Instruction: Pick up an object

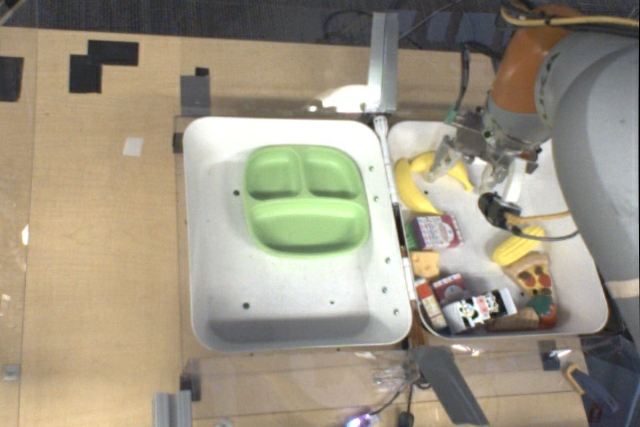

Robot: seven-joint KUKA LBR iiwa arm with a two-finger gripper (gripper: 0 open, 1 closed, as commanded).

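Overhead view of a wooden bench [90,245] w/ two shallow white bins: the left bin [215,305] holds a green divided plate [303,198]; the right bin [580,290] holds a banana [412,183], corn cob [517,246], purple packet [436,232] & other small toy foods. The grey arm w/ orange band [520,75] reaches in from the right, its gripper [470,167] low over the right bin's far end, just beside the banana. Fingers' state: can't tell; nothing visibly held.

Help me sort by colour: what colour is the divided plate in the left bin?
Light green plate, clearest in the camera view.
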